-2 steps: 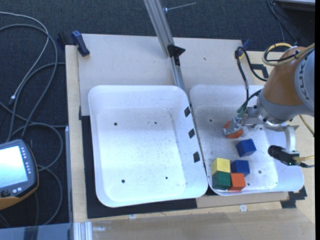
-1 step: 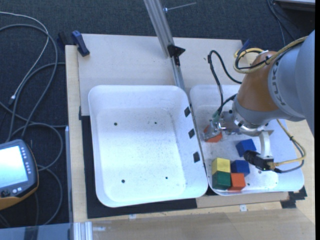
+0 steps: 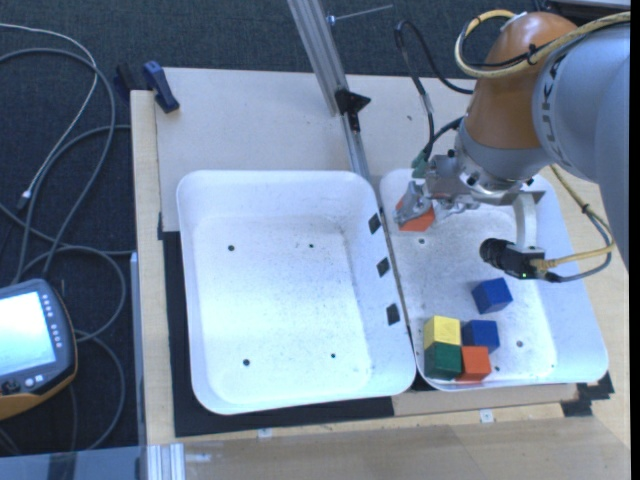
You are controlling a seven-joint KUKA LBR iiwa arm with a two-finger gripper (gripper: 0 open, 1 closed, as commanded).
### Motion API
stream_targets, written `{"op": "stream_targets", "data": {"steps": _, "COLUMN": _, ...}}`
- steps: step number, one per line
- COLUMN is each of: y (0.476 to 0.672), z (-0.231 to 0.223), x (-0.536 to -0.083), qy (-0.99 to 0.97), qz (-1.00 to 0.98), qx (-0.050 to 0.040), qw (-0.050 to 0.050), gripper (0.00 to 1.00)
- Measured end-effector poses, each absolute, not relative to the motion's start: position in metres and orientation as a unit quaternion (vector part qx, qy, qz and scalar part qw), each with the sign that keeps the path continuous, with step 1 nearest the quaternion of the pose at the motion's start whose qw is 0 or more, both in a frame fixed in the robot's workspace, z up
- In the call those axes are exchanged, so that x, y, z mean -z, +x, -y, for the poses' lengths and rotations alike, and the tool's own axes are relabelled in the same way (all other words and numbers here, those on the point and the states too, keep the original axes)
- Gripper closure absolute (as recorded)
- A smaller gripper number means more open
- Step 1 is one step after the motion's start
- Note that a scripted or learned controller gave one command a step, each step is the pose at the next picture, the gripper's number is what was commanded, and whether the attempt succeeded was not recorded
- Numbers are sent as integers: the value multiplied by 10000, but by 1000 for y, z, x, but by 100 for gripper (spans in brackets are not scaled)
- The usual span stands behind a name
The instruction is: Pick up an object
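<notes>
Blocks in your right-hand bin

You have an orange-red block [image 3: 416, 218] near the bin's far left corner, right under the pincer [image 3: 428, 200], tilted; you cannot tell whether it is gripped. A blue block [image 3: 492, 294] lies alone mid-bin, turned at an angle. At the near edge four blocks cluster touching: yellow block [image 3: 442, 330] over green block [image 3: 444, 359], dark blue block [image 3: 481, 332] over orange block [image 3: 476, 362].
</notes>
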State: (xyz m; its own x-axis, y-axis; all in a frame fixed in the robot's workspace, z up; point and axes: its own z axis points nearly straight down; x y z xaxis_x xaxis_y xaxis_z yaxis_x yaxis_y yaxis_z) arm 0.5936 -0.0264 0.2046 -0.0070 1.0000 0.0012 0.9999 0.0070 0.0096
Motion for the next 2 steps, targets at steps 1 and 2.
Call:
{"op": "stream_targets", "data": {"steps": 1, "y": 585, "z": -5, "x": -232, "qy": 7051, "qz": -7091, "qx": -22, "qw": 7, "gripper": 100}}
{"op": "stream_targets", "data": {"steps": 2, "y": 567, "z": -91, "x": -214, "qy": 7038, "qz": -7104, "qx": 4, "qw": -31, "gripper": 100}}
